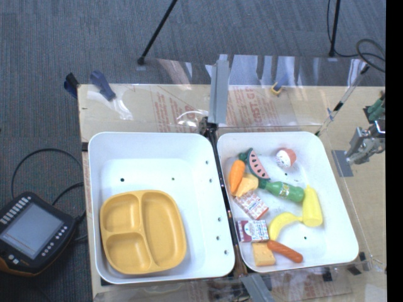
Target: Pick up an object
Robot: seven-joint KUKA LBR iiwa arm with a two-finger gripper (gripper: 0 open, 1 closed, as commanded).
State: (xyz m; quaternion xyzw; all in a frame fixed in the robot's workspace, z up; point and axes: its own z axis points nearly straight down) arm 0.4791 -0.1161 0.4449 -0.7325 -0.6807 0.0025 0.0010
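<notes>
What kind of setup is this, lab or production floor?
Most likely a robotics lab bench for pick trials. Two white bins sit side by side: the left bin holds a yellow divided tray, the right bin toy food. A teach pendant lies on the carpet beside the bench.

Robotics laboratory: grey carpeted floor (pixel 75 24), tripod legs (pixel 160 25), a teach pendant (pixel 31 233) with its cable on the floor, and a cardboard-topped bench (pixel 164 102) bearing two white bins (pixel 208 145) of toy food.
</notes>
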